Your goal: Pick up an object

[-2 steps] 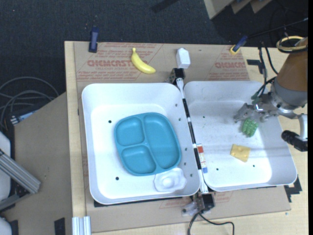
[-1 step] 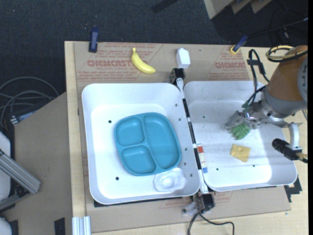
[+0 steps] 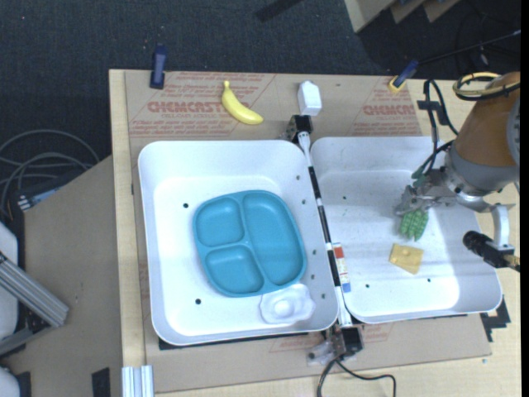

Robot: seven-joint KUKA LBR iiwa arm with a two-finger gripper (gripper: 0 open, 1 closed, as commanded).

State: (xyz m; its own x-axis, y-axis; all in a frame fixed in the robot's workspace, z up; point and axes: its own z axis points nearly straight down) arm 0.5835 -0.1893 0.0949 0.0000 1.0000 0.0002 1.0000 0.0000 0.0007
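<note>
A banana is seen on the bench behind the left bin. In that bin a blue divided plate lies flat, with a small clear cup touching its near edge. In the right bin a green toy is found toward the right side, and a yellow block lies just in front of it, apart from it. The gripper is held directly over the green toy's top; whether anything is clamped, or how the gripper stands, cannot be told.
</note>
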